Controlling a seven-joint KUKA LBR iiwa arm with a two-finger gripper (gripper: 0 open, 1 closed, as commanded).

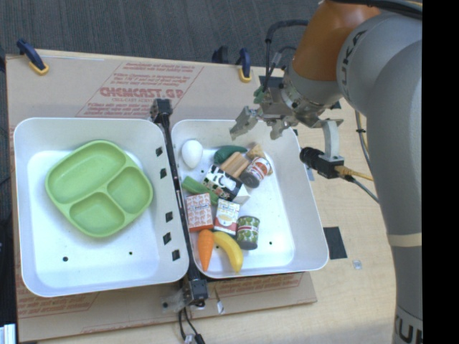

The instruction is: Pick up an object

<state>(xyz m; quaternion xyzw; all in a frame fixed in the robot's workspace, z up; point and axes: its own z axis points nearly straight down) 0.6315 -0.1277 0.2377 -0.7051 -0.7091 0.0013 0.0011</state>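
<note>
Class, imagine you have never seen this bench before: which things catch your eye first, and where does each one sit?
The big grey arm with its orange band reaches in from the right, its gripper above the right bin's far edge. The green divided plate lies alone in the left bin. A jumble of toy food, with a carrot and banana, crowds the right bin.

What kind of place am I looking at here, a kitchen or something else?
Probably a robotics lab bench, not a kitchen. A grey arm reaches over two white bins. One holds toy food like a banana; the other holds a green divided plate. Clamps pin the board.
</note>
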